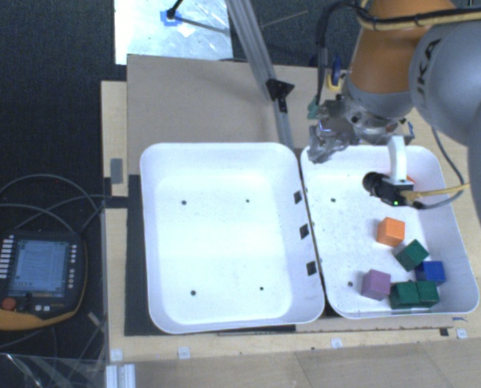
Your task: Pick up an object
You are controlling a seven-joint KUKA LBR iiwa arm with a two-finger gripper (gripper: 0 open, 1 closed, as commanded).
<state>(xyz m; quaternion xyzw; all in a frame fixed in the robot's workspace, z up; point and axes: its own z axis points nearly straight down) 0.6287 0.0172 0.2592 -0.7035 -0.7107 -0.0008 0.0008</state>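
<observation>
The gripper (327, 148) of the grey KUKA arm (458, 63) hangs over the far left corner of the right-hand bin (337, 217), close to the rim it shares with the left-hand bin (216, 305); whether it is spread or closed cannot be told from this slanted overhead angle, and nothing can be made out in its grasp. Above it sits the arm's orange band (390, 35), and beside the wrist a small black unit with a white bracket (390, 180), apparently a camera, trails a yellow cable. Well apart from the gripper, near the right bin's front corner, the blocks lie in a loose cluster: an orange cube (390, 231), a dark green block (411, 254) just below it, a blue block (430, 271), a purple cube (376, 284) and a larger green block (413, 294) against the front wall. Both bins rest on a cardboard-covered counter (191, 95). A teach pendant (34, 280) lies on the dark floor at left.
</observation>
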